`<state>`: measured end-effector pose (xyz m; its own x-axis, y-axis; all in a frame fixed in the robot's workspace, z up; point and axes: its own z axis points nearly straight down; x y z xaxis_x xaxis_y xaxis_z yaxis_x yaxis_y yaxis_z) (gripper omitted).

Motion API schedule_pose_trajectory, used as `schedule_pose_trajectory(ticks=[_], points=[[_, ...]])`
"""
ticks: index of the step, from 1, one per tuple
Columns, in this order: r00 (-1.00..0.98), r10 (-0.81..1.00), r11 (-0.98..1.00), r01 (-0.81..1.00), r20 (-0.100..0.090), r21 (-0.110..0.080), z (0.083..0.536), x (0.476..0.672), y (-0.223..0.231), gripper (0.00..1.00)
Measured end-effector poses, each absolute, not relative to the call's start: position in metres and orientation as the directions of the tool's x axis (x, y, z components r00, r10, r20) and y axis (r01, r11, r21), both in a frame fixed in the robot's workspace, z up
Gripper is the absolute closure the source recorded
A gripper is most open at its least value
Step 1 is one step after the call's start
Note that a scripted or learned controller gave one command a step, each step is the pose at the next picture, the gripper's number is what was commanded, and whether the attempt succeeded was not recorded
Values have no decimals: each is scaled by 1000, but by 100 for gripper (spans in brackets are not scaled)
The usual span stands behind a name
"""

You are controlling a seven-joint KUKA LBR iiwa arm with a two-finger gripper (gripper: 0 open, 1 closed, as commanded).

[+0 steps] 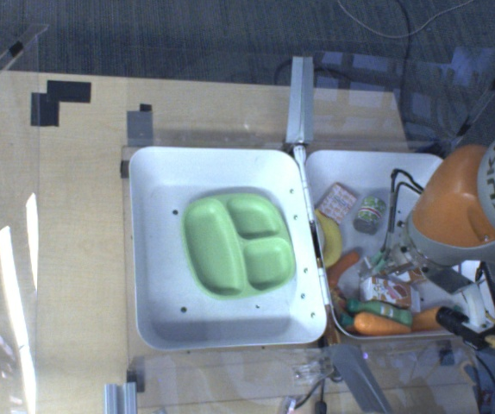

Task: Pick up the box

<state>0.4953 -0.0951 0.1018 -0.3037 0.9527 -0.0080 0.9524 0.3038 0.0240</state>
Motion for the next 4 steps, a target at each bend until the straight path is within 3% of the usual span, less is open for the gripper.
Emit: schedule_pose_trajectory(ticks=[1,2,3,4], points=[[-348,937,348,937,-4,11,90,533,-111,100],[-348,938,348,937,-9,14,90,534,-113,0],[-426,905,426,905,-7,10,89,625,-132,0],[-443,896,443,896,-6,8,89,569,-155,0]])
